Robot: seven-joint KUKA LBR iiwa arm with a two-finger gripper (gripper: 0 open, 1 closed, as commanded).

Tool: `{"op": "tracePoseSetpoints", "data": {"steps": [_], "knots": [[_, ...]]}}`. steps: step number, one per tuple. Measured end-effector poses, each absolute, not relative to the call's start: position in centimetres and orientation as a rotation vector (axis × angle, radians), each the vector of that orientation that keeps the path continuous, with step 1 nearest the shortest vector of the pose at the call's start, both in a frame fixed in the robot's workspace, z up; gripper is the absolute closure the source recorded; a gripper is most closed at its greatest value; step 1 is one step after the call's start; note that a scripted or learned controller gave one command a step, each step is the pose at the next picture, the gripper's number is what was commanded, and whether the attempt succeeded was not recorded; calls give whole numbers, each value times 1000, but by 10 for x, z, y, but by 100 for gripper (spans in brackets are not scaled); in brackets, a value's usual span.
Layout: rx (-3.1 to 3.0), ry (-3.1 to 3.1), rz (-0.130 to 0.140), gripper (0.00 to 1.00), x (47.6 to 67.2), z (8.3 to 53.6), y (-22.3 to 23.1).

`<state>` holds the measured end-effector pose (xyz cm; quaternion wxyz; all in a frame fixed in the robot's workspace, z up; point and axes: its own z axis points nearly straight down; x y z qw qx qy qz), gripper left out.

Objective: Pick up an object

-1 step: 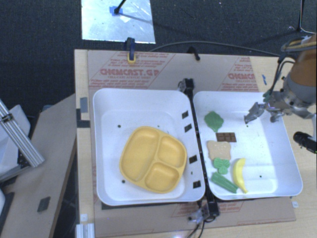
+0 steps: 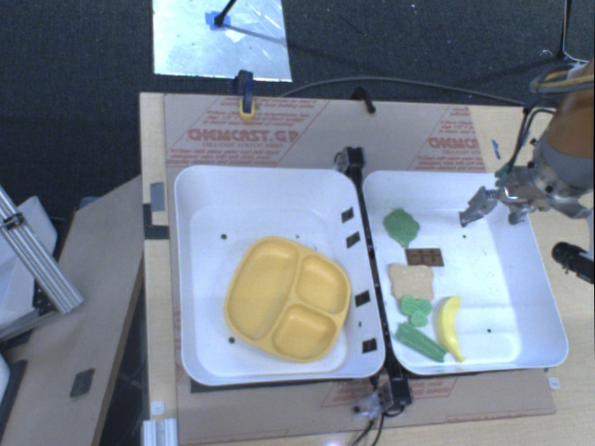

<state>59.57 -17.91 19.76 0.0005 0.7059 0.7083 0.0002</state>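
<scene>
I see two white bins side by side on the bench. Left bin (image 2: 200, 249) carries a yellow divided tray (image 2: 288, 297), three compartments, long axis running upper left to lower right. Right bin (image 2: 530, 277) has the pickable items, all clustered along its left side in the lower centre-right of the frame.

Banana (image 2: 450, 326): long axis close to vertical in frame, slight curve, one tip up near the bin middle, other tip toward the lower rim. Green pod-shaped piece (image 2: 421, 342) lies diagonal, upper left to lower right, just beside the banana's lower end. Small green lumpy piece (image 2: 417, 311) sits just above it, touching the tan slab (image 2: 410, 279). Brown chocolate bar (image 2: 425, 257) lies horizontal, just above the slab. Green leaf (image 2: 402, 226) sits highest of the group, apart from the bar.

Gripper (image 2: 476, 208) is at the upper right of the right bin, well apart from the cluster, pointing left in frame. Can't tell from here if the claw is released or clenched; nothing visibly between it.

Writing: red "CHEMCAST GP" print on the brown sheet (image 2: 279, 128) under the bins, repeated, partly cut off. A blue-and-yellow clamp (image 2: 245, 94) grips its top edge. Shiny foil square (image 2: 221, 24) upper left on dark floor.
</scene>
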Motion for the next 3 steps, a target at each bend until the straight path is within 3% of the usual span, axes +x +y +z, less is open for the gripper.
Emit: {"op": "tracePoseSetpoints", "data": {"steps": [2, 3], "knots": [[2221, 2225, -2, 0, 591, 95, -176], [2217, 2221, 4, 0, 593, 89, -177]]}}
